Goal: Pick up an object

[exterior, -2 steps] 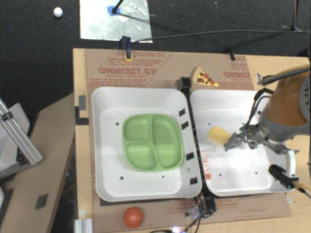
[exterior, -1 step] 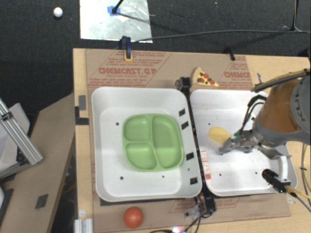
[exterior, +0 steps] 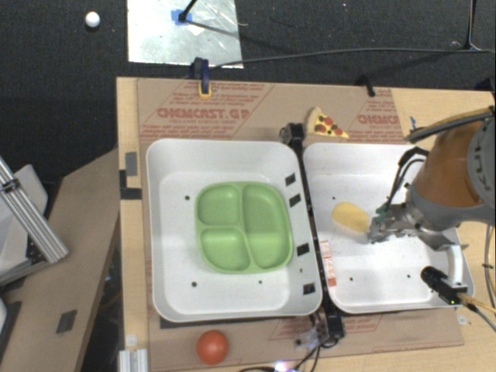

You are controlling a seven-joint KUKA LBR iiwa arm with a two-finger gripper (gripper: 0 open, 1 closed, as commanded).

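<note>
**One yellow piece, and plenty of ways to miss it**

One small yellow object (exterior: 350, 216), rounded and slightly oblong, lies on the floor of the right bin (exterior: 364, 157), toward its left side and not far from the divider between the two bins. Nothing else lies beside it in that bin, so it is the obvious candidate.

The gripper (exterior: 383, 227) sits just to the right of it, low over the bin floor, with the grey wrist and orange band of the arm (exterior: 453, 180) bulking behind. From where I stand I cannot tell whether the fingers are apart or together; they are a dark tangle at this slant, and nothing yellow shows between them.

My worry is the offset. The gripper looks beside the object rather than over it, so a closing move could catch air, or nudge the piece leftward toward the bin wall. Its rounded shape looks likely to roll or squirt out if pinched off-centre. The smooth white floor would not help hold it in place.

Further out, the left bin (exterior: 167, 208) holds a green divided plate (exterior: 242, 227), well clear of the action. On the tabletop (exterior: 256, 107) a toy pizza slice (exterior: 326, 124) rests just beyond the bins' far edge, and a red ball (exterior: 211, 346) sits by the near edge. None of these seems at risk.
</note>
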